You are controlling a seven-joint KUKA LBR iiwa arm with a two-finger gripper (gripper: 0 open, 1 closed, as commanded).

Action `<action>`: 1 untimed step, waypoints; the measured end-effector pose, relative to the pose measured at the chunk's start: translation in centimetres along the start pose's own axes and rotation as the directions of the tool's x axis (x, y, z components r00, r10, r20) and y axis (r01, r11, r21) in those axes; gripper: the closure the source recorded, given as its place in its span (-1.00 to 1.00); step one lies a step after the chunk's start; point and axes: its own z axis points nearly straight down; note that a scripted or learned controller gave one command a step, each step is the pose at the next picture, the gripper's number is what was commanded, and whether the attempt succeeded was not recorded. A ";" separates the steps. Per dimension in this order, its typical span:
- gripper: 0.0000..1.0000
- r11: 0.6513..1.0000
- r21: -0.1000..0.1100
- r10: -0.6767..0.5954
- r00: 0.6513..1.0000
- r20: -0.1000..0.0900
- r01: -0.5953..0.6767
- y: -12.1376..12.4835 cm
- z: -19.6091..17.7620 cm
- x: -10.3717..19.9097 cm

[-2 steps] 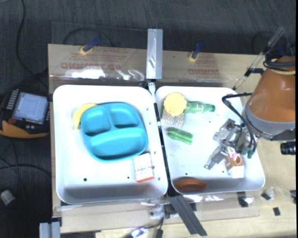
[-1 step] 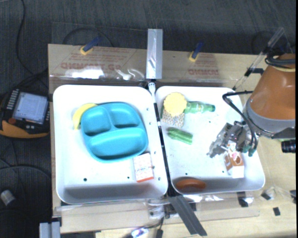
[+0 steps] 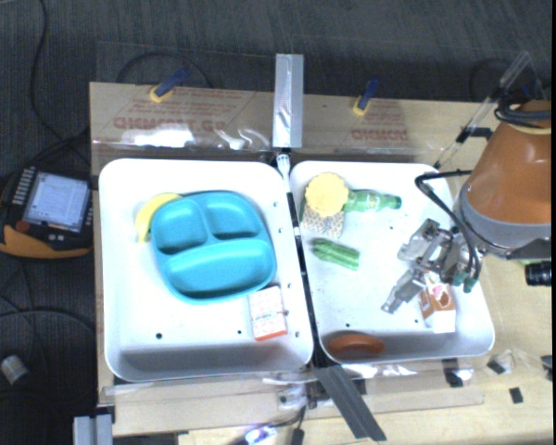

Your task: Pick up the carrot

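The gripper [image 3: 410, 288] is seen low in the right bin [image 3: 389, 336]; how far it is opened cannot be told. The carrot [image 3: 355, 345] is found just below-left of it, apart, against the bin's front wall.

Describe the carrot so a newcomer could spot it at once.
Look in the right bin, at its near wall close to the central divider. The carrot lies there, a dull orange-brown lump, unlike the green pickle-like piece and yellow-capped green bottle farther up.
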 end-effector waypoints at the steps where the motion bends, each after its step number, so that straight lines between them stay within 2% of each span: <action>1: -1.00 0.888 0.002 -0.460 0.888 0.001 0.460 3.9 0.4 -1.5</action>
